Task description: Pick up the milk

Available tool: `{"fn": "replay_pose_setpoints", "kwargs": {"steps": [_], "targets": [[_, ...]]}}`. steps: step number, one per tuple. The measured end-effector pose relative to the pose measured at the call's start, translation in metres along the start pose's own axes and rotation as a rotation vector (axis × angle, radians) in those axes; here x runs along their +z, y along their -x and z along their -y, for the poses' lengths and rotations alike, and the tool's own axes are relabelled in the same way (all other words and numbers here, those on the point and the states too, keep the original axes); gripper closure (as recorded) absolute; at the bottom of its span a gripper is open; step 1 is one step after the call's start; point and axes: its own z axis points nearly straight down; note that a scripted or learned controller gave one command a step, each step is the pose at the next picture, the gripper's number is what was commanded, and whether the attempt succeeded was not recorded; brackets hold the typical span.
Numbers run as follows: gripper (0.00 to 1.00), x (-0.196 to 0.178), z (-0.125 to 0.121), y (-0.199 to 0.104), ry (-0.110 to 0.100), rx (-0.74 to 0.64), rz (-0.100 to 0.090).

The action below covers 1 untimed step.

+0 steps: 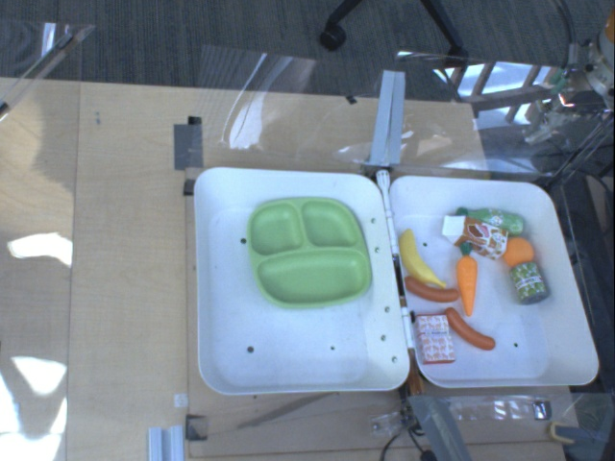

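The milk [478,235] is a small carton with a white end and an orange-red printed body. It lies on its side in the back half of the right bin [567,353]. A green item [506,222] touches it from behind and an orange fruit [519,251] sits at its right. A carrot [466,282] points away from it toward the front.
Also in the right bin are a banana [419,257], two sausages [432,291] [472,329], a green can [528,282] and a red-and-white box [434,339]. The left bin [221,353] holds a green divided plate [309,253]. A metal post [388,118] stands behind the bins.
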Motion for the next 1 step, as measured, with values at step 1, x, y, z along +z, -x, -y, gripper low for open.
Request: {"fn": "replay_pose_setpoints", "kwargs": {"steps": [1], "targets": [[1.0, -0.0133, -0.003, -0.0009, 0.011, -0.008, 0.006]]}}
